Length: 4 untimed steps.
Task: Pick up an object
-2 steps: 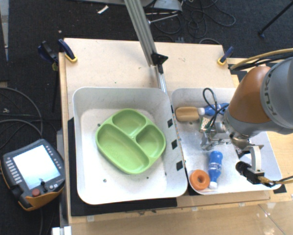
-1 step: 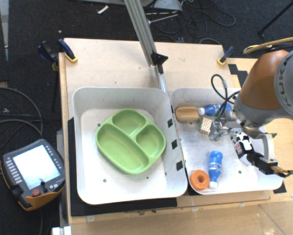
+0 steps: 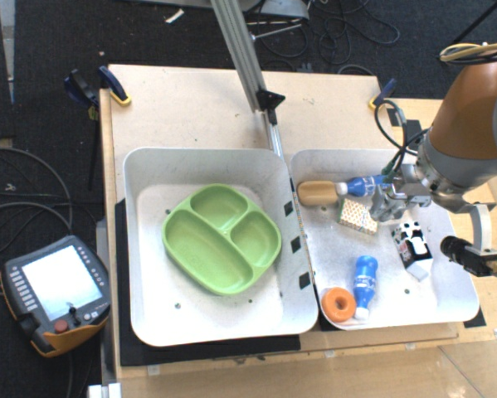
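The likeliest target, a small tan checkered block [image 3: 358, 215], lies in the right white bin [image 3: 447, 305], just beside the gripper [image 3: 383, 207], which hangs low over it; whether its fingers are apart or together I cannot tell. A brown wooden brush [image 3: 317, 193] and a clear bottle with a blue cap [image 3: 360, 186] crowd close behind. A blue bottle [image 3: 364, 280] and orange ring [image 3: 339, 303] sit nearer the front rim. The green divided plate [image 3: 221, 237] fills the left bin [image 3: 148, 305].

a green divided plate [image 3: 222, 237] lies flat in the middle of the left bin [image 3: 140, 181]. in the right bin [image 3: 455, 301], a wooden brush [image 3: 319, 193], a tilted blue-capped bottle [image 3: 362, 186] and a speckled card [image 3: 358, 215] cluster by its far edge. a black-and-white box [image 3: 412, 245] lies towards the right edge, while a blue bottle [image 3: 364, 284] and an orange ring [image 3: 340, 303] sit at the near edge.
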### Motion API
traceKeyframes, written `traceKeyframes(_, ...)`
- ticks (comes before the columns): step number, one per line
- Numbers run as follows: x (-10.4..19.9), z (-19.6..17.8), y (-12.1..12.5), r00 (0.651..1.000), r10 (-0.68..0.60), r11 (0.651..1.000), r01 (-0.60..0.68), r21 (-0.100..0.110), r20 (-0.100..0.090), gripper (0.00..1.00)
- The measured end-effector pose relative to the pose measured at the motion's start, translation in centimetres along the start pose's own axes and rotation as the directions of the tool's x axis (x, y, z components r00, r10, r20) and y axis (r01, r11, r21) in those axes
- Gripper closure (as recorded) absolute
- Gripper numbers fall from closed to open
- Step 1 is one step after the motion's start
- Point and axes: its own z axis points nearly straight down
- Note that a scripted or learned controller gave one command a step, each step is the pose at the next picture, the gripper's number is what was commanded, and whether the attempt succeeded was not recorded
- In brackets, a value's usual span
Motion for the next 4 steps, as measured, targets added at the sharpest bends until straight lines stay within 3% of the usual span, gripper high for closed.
traceKeyframes(1,0.0,-2.7,0.1,1.0,0.0,1.0,0.0,0.004,-0.001,1.0)
traceKeyframes(4,16.5,-2.4,3.6,1.0,-0.005,1.0,0.005,0.006,-0.004,1.0)
